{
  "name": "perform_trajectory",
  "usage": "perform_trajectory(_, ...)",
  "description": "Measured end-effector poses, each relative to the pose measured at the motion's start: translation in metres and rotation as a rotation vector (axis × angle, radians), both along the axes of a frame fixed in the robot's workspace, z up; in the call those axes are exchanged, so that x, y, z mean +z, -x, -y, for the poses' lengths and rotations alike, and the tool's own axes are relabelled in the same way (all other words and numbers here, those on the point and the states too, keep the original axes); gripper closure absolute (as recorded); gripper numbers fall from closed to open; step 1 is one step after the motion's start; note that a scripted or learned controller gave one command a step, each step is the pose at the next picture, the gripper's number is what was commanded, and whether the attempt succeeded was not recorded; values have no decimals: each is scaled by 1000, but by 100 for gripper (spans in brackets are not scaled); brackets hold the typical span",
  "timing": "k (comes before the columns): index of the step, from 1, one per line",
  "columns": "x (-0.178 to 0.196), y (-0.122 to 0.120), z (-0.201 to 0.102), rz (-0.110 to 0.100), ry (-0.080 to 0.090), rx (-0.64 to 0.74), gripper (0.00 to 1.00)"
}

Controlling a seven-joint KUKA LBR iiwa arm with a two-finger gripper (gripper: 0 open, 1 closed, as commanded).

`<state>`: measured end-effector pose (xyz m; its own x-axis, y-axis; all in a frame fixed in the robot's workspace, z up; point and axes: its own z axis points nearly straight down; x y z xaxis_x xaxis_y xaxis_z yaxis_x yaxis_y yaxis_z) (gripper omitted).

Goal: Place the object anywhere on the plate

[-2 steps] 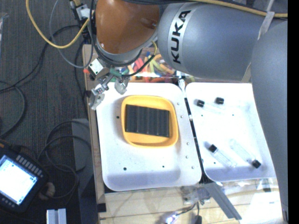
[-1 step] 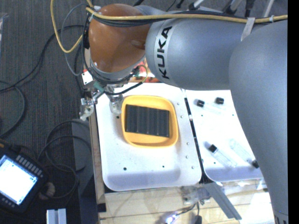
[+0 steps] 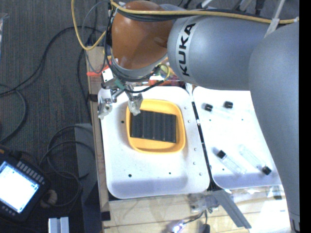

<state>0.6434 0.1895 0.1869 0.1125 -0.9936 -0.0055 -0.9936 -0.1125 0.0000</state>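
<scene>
A yellow plate (image 3: 181,130) with a dark ribbed centre lies in the left bin (image 3: 146,178), toward its far half. My gripper (image 3: 119,106) hangs over the far left corner of that bin, just off the plate's far left edge. It is open: one finger (image 3: 103,107) stands near the bin's left wall, the other finger (image 3: 134,105) over the plate's rim. Only white bin floor shows between them. Two clear tubes with black caps (image 3: 230,161) (image 3: 253,160) lie in the right bin (image 3: 243,130), apart from the gripper.
Two small black pieces (image 3: 208,107) (image 3: 228,104) sit at the far end of the right bin. The arm's orange band and grey body (image 3: 194,38) cover the bench behind both bins. Yellow and black cables (image 3: 85,28) loop at the far left.
</scene>
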Motion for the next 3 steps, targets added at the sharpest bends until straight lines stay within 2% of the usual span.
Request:
perform_trajectory(1,14,-3,-33,1,-2,-51,0)
perform_trajectory(2,-4,35,-45,-1,1,-158,0)
perform_trajectory(3,-20,7,-41,1,3,-149,0)
